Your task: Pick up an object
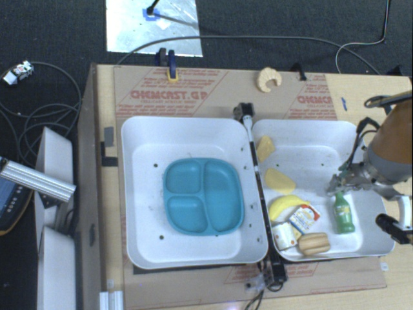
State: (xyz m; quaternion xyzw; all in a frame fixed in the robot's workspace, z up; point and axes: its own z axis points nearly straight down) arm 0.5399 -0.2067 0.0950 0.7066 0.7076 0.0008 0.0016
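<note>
bun point(313, 243): near edge of right bin point(303, 148), lying flat, touching the packet on its far side.
cup point(284, 236): near-left corner of right bin, jammed against the divider wall.
packet point(304, 218): leaning on banana point(286, 206), just beyond bun; the three crowd each other, so a messy grasp there.
bottle point(343, 213): likely target. Lies in right bin toward its right wall, cap pointing far, clear space round it; easiest pick.
gripper point(340, 185): low over the bottle's cap end, arm coming in over the right wall. State of fingers: can't tell, blurred. Nothing seen held.
wedge point(279, 180): mid-bin by the divider, apart from bottle.
chip point(264, 148): far-left corner of right bin.
tray point(203, 195): centre of left bin point(145, 144), no obstacle.
croissant point(269, 79): on worktop point(219, 89) beyond the bins, out of play.
</note>
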